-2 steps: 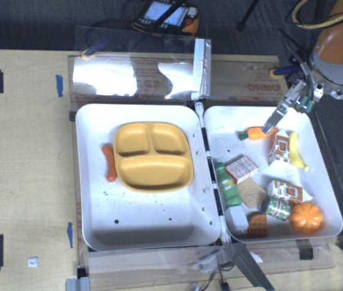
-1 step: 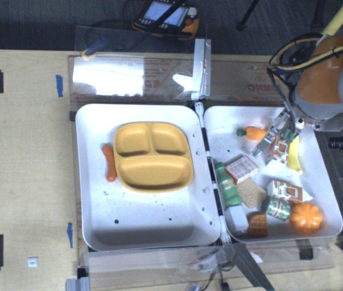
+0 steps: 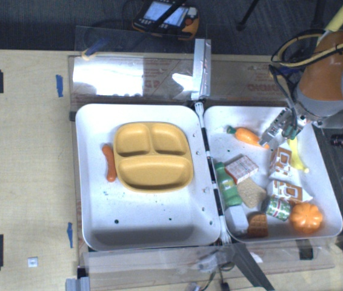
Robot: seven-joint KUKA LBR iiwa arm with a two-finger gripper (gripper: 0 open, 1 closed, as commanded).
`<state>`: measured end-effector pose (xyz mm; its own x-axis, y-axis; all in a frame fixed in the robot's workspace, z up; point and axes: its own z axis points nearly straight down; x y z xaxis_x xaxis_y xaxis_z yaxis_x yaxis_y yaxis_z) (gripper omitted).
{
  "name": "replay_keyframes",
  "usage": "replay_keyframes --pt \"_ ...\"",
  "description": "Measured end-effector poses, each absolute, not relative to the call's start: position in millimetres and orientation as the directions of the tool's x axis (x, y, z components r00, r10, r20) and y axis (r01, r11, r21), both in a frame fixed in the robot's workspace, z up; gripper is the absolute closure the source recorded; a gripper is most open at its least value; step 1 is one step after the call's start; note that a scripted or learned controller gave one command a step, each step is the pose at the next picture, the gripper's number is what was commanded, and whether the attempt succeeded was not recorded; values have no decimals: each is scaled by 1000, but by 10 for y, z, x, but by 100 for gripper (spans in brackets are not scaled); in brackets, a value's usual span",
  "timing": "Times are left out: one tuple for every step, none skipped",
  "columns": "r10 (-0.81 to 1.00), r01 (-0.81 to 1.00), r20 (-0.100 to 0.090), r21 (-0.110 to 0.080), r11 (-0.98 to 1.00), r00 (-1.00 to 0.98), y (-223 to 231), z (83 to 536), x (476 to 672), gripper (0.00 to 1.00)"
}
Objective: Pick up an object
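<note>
My gripper hangs low over the back of the right bin, just right of an orange carrot and above a white-and-orange carton. I see nothing held in it. A yellow banana lies beside that carton, partly under the wrist. Further forward are a red-and-white box, a green bottle, a slice of bread, a second carton, a small can and an orange pumpkin.
The left bin holds a yellow divided plate and an orange sausage along its left side. A clear plastic sheet stands behind the bins. The arm comes in from the upper right.
</note>
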<state>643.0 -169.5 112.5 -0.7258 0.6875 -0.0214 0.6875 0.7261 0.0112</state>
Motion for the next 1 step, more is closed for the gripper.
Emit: replay_keyframes --pt "747 747 0 1 665 -665 -1084 1270 6272 100"
